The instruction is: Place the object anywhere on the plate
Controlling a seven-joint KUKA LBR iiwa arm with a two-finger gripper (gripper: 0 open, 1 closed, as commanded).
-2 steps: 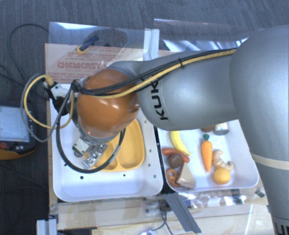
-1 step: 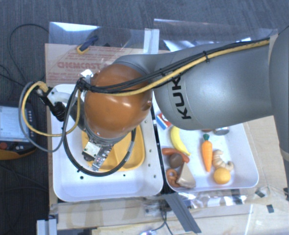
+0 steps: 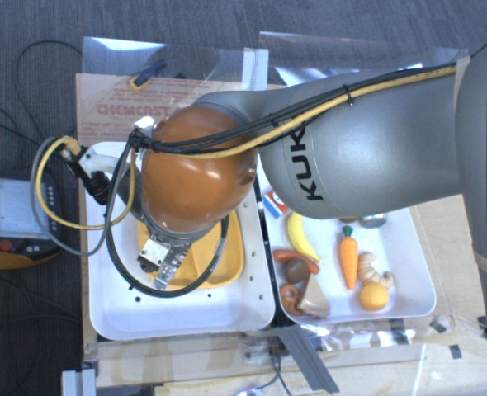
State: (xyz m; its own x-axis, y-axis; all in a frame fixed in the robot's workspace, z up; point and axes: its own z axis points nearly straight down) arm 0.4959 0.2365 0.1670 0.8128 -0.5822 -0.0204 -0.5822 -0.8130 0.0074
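Left bin [image 3: 103,304]: we saw a yellow plate [image 3: 234,258] under the arm, the claw [image 3: 167,266] low over it. We could not tell the claw's state, nor anything in it. Right bin [image 3: 413,262]: banana [image 3: 300,236], carrot [image 3: 348,258], orange [image 3: 374,296], a brown wedge [image 3: 312,297] and other small food pieces, all apart from the plate.

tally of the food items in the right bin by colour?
Yellow: 1, banana
Orange: 2, carrot and a round orange fruit
Brown or red-brown: 2, near the bin's left edge
Beige or tan: 2, wedge and a knobbly piece
Total: 7, as far as the arm leaves visible.
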